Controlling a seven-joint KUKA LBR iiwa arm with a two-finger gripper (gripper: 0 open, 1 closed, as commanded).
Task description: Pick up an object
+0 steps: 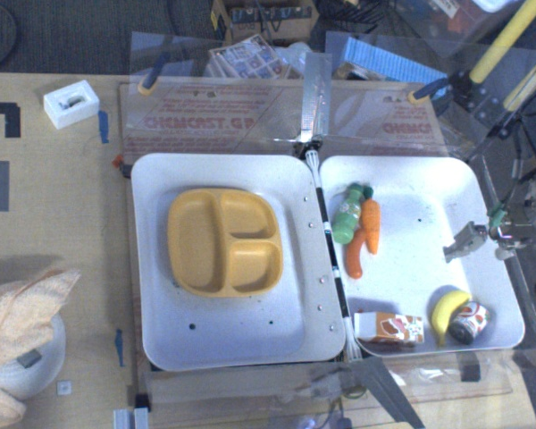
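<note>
The right bin (411,172) holds a green bottle (347,214) and an orange carrot (363,237) lying side by side near its left wall. A small juice carton (391,328) lies along the front wall. A yellow banana (448,310) and a dark can (468,322) sit together in the front right corner. My gripper (467,239) reaches in over the bin's right side, above bare floor, well apart from the banana and the carrot. Nothing is seen in its grasp.
The left bin (161,329) holds a yellow divided plate (224,241). A metal divider (326,239) separates the bins. A cloth and a bowl (22,347) sit on the bench at the left; a small white box (71,103) lies at the far left.
</note>
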